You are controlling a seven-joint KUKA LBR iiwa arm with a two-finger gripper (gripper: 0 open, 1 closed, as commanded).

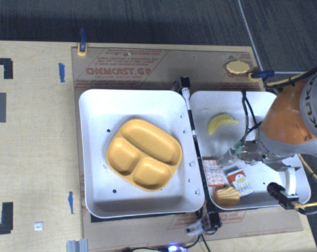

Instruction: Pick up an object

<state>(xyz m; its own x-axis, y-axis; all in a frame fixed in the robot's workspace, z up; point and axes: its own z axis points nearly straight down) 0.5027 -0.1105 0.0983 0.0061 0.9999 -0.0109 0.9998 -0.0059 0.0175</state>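
I hover the end effector (241, 154) low in the right bin (300, 190), over the small carton (238, 180); I cannot tell its grip state; the banana (221, 123) lies farther back, untouched.

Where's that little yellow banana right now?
The banana lies in the right bin, toward its far left corner, apart from the cards and the gripper nearer the front.
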